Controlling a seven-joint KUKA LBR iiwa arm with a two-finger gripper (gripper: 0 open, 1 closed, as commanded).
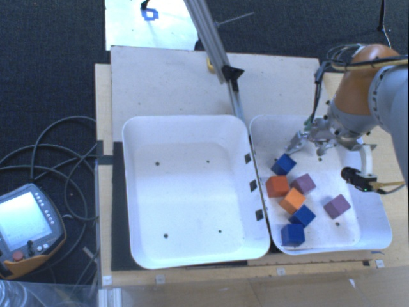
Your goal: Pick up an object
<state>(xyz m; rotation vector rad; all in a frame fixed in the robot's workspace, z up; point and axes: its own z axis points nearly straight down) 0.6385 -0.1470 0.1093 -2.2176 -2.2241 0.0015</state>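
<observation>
Big picture first: surface [275, 82] carries two bins, left bin [185, 190] bare, right bin [377, 229] has all the blocks. Arm [383, 94] in from the right, tool [317, 139] hanging just above the blue block [284, 164] at the pile's top; can't tell how wide it's open, nothing seen in it. Blocks look light, stiff, prob wood w/ flat faces, so pinch two opposite sides. Red-orange block [277, 186] & orange block [294, 199] touch, crowded; lone purple block [337, 206] stands apart, easier
</observation>
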